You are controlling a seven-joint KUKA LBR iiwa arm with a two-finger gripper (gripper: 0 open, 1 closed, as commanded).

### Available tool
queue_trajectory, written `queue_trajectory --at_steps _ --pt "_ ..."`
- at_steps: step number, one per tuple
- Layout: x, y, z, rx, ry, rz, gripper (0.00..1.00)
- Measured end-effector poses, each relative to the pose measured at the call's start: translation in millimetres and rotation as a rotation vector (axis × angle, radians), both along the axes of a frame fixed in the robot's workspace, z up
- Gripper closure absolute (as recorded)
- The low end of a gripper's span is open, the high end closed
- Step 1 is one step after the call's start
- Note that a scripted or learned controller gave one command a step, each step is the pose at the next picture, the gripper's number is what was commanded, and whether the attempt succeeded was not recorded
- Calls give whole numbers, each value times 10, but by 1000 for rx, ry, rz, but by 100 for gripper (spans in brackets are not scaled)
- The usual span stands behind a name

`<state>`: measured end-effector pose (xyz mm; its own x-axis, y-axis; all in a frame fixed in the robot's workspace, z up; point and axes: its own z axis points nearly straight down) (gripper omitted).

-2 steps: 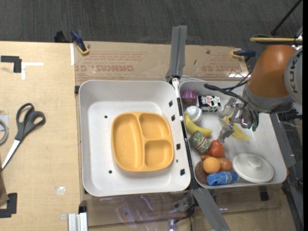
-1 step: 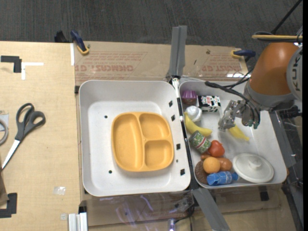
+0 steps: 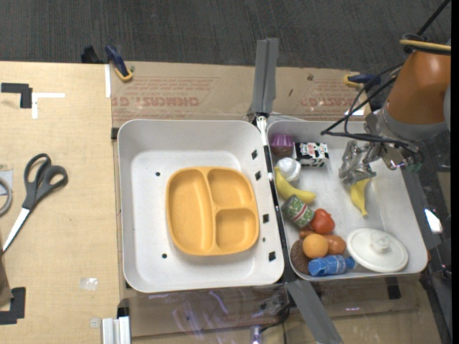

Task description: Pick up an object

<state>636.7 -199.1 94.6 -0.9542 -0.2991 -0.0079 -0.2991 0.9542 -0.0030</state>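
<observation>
My gripper hangs over the upper right part of the right bin, below the orange-banded wrist. A small yellow banana lies just under it, its upper end at the gripper's tips; whether it is gripped I cannot make out. Along the bin's left side sit a purple item, a black-and-white carton, a white bottle, a second banana, a green can, a red tomato, an orange and a blue item.
A white lidded bowl sits in the right bin's front right corner. The left bin holds a yellow divided plate. Scissors lie on the bench at far left. A grey bar stands behind the bins.
</observation>
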Motion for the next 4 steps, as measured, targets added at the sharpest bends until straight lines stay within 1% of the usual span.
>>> queue_trajectory --at_steps 1,2,3,4 --pt "0 0 0 0 0 -1 0" --pt "-247 -172 -7 1 3 -23 0" --pt "-197 -187 0 3 1 26 0" --pt "-175 -186 117 1 -6 26 100"
